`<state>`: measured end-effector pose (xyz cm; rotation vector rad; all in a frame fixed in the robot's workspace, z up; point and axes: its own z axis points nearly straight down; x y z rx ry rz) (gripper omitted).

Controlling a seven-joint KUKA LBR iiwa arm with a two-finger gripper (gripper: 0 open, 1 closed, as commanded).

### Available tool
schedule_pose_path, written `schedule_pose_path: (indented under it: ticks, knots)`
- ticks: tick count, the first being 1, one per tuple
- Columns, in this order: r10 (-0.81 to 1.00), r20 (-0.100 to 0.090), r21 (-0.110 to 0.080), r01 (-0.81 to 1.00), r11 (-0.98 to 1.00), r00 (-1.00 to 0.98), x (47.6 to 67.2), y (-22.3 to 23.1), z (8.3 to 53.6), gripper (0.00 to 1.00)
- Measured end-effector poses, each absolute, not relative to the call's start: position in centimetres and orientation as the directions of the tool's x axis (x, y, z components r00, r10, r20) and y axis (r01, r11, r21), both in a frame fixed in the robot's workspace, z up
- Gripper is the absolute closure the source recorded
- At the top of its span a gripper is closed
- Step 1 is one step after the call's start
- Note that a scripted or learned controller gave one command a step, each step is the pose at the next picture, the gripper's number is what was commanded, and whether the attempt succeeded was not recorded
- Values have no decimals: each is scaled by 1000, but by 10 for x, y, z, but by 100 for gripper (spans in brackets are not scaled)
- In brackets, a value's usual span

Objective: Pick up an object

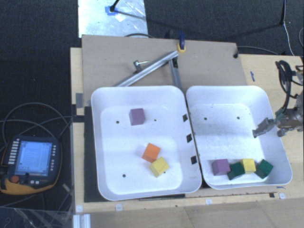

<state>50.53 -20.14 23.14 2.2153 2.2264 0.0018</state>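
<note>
White plastic made up both bins, and the blocks lay split between them. The left bin held a purple block apart near its back, plus an orange block touching a yellow block. Along the front wall of the right bin sat a row: a second purple block, a dark green block, a small yellow block and another green block, packed close.

The gripper hung over the right bin's right side, behind that row; whether it was open or closed I could not tell (nothing showed as held).

A try at the row could well go wrong: the blocks crowded each other and the bin's sloped wall, so a descent might knock a neighbour or pinch two together.

Most of the arm was cut off at the right edge, and the gripper's tip was a grey blur.
</note>
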Motion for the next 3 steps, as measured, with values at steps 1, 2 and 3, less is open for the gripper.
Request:
schedule_pose_path:
  ticks: [1,2,3]
  knots:
    - [1000,0,2,1000,4,-4,505,-201,232,0]
    - [1000,1,-3,1000,1,-1,504,-208,171,0]
    - [1000,1,-3,1000,2,-2,510,-212,113,0]
